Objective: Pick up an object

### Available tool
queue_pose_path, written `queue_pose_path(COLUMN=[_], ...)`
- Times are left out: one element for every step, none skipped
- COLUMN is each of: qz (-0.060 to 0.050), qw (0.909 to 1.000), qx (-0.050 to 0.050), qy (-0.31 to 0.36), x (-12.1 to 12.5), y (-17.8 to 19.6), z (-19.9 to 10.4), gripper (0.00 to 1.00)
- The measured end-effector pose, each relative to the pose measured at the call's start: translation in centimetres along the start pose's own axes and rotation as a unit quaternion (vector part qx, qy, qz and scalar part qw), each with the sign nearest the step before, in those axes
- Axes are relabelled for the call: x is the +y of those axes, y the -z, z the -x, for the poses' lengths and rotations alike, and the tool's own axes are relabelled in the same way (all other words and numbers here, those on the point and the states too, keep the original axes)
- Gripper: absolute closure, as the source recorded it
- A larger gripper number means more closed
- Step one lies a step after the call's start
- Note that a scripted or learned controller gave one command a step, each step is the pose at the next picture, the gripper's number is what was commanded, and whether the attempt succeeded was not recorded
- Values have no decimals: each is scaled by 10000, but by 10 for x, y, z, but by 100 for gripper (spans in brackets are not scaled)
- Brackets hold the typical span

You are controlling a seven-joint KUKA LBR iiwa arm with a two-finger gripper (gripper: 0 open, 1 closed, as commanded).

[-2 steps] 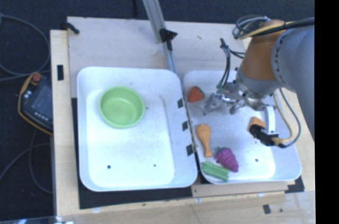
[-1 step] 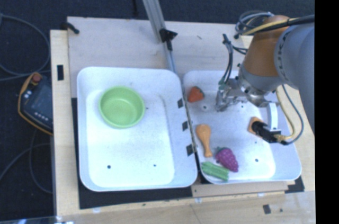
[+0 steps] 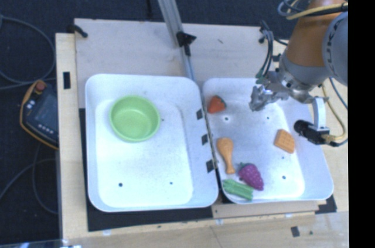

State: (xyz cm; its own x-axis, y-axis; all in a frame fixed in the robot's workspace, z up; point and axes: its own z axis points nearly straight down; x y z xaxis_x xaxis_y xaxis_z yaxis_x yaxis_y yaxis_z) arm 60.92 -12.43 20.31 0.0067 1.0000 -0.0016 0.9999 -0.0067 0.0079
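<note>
Green cucumber (image 3: 237,189) at right bin's (image 3: 313,182) front edge; purple grapes (image 3: 251,175), drumstick (image 3: 225,153), cracker (image 3: 285,141) and strawberry (image 3: 216,104) behind it. Gripper (image 3: 258,101) above bin's rear; finger state indiscernible.

Arm (image 3: 313,36) comes in from 3 o'clock, upper right of frame. Orange band sits at about 2 o'clock, grey link beside it at the edge. Wrist angles down and toward 8 o'clock, ending in the claw (image 3: 258,101). Claw tip points toward 7 o'clock, nothing seen between its fingers. Finger spread too small and blurred to read. Cable loops run over the top of the orange band and down the wrist's 9 o'clock side. Black fitting hangs off the wrist at 5 o'clock.
</note>
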Motion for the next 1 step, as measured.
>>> queue_pose_path(qz=[2], qw=[10000], qx=[2], qy=[48], x=[2], y=[55], z=[1], gripper=[100])
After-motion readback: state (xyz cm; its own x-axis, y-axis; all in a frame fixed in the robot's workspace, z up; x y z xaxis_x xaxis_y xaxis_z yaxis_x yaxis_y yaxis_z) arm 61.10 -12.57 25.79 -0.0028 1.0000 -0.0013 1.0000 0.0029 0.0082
